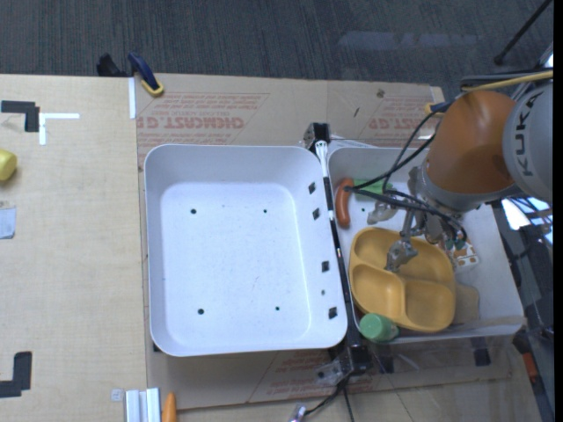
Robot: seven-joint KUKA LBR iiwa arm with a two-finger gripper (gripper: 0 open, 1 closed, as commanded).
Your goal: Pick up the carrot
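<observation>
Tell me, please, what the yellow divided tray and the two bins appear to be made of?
The yellow divided tray looks like moulded plastic: uniform colour, rounded compartments, soft sheen. The left bin and right bin look like thin white plastic with rounded corners, matte, though painted metal cannot be excluded.

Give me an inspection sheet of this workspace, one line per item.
Surface: two white bins side by side on cardboard, the left bin and the right bin.
Job's things: carrot lies in the right bin by its left wall, beside the yellow tray.
Clutter: green object at the tray's near edge; yellow object on the bench at far left.
Grippers: gripper hangs over the yellow tray, right of the carrot; nothing seen between the fingers.
Cables: black and green cables run along the arm.
Surroundings: blue and yellow clamp at the cardboard's far edge; dark floor beyond.
</observation>
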